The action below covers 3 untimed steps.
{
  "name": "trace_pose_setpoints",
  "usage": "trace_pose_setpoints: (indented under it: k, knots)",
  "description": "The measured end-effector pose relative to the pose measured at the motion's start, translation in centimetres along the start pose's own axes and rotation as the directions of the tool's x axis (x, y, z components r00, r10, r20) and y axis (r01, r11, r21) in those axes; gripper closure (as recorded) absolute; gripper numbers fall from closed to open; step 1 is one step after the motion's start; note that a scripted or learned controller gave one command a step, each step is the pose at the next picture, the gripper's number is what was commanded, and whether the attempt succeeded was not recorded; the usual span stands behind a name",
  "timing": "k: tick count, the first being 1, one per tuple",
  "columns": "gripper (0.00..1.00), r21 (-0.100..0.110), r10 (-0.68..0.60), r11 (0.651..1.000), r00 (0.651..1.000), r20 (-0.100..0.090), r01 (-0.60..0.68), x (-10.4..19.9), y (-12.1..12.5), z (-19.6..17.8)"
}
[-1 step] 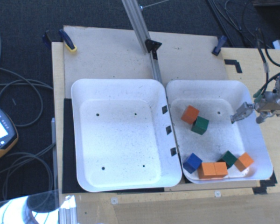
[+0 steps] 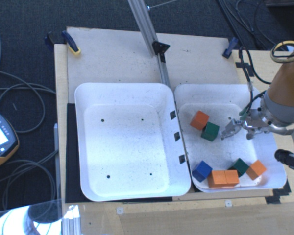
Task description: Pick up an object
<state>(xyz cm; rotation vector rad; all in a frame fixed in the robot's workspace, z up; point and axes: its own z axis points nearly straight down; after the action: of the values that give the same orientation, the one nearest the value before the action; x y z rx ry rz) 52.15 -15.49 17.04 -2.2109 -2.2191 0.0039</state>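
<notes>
The right bin [image 2: 210, 89] holds several blocks. An orange cube [image 2: 200, 120] and a green cube [image 2: 210, 131] lie near its middle. Along its front edge sit a blue cube [image 2: 202, 171], a long orange block [image 2: 223, 178], a dark green block [image 2: 240, 166] and a small orange cube [image 2: 256, 169]. My gripper [image 2: 230, 130] reaches in from the right and hangs low over the right bin, just right of the green cube and apart from it. I see no block in it.
The left bin [image 2: 81, 99] stands beside the right one, with a row of black clips [image 2: 177, 136] along the shared edge. A metal pole [image 2: 147, 23] slants up from the bench's back. Cables lie on the floor at left.
</notes>
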Motion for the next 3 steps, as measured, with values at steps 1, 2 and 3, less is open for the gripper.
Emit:
trace_pose_setpoints:
  k: [1,2,3]
  knots:
    - [0.00,0.000,0.000,1.000,1.000,0.000,0.000,3.2,2.5,7.5]
    - [0.00,-0.015,-0.003,1.000,1.000,0.004,0.003,7.1,11.5,6.9]
    - [0.00,-0.011,0.009,1.000,1.000,0.009,-0.009,-2.7,12.1,6.9]
